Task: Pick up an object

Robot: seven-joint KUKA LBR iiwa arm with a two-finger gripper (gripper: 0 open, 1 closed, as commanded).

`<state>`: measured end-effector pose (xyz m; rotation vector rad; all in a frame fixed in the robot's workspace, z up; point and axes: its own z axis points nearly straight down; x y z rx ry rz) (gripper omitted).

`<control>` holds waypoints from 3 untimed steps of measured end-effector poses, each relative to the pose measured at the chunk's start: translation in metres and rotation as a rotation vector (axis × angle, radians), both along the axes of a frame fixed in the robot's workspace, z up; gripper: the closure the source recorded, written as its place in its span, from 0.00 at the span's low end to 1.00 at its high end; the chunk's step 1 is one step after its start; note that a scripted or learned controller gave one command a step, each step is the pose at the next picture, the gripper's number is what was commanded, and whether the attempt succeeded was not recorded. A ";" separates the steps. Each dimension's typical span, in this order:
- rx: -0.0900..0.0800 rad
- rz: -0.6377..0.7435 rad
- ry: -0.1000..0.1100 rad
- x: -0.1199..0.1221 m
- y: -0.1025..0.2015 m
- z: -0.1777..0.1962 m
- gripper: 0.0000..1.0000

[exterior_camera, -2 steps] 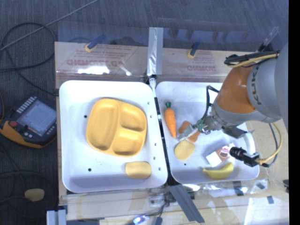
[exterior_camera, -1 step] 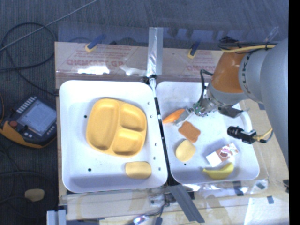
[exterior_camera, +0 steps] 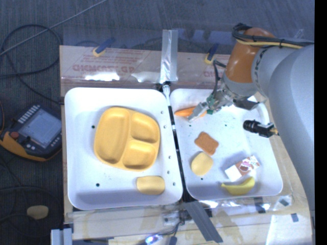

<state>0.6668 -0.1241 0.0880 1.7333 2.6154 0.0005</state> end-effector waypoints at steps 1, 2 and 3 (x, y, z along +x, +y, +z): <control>-0.001 -0.135 -0.002 0.003 0.015 0.000 0.00; -0.008 -0.133 0.007 0.001 0.012 0.008 1.00; 0.000 -0.230 0.016 -0.001 0.055 0.092 1.00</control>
